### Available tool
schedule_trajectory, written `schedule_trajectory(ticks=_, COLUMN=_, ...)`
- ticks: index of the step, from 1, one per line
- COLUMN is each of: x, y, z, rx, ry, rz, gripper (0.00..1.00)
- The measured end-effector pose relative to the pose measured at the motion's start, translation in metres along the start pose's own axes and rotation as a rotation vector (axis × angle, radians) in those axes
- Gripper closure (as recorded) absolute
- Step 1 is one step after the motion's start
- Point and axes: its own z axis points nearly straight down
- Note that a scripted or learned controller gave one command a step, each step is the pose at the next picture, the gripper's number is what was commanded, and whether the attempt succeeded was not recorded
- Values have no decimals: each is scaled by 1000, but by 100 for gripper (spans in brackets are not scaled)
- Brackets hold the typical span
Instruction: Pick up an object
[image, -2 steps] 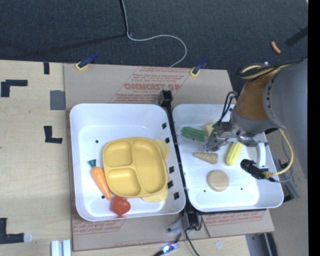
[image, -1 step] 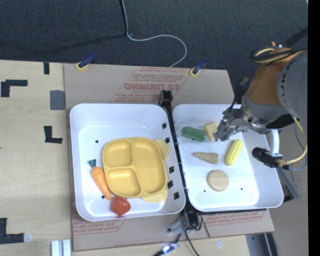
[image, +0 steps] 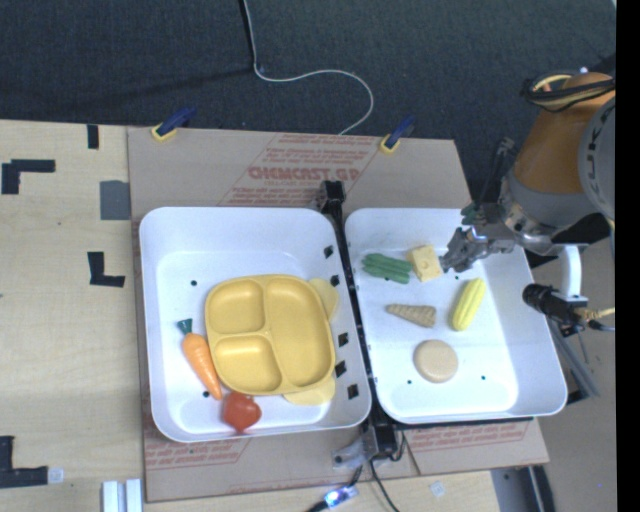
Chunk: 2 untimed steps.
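tool (image: 462, 249) poised at right bin's far edge | opening could not be told; cheese block (image: 426, 263) lay just beside, toward the divider

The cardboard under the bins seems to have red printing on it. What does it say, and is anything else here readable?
"CHEMCAST GP": my best reading of the large red print on the cardboard behind the left bin; it is faint.
Smaller red lines under it: too blurred to read.
Red print on the cardboard's front edge: too small to read.
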Motion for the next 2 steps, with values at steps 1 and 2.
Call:
schedule_trajectory(ticks=1, x=0, y=1, z=-23, rx=2, ry=1, rz=0, gripper=100)
schedule_trajectory(ticks=2, x=53, y=4, z=-33, rx=4, ry=3, rz=-6, gripper=100)
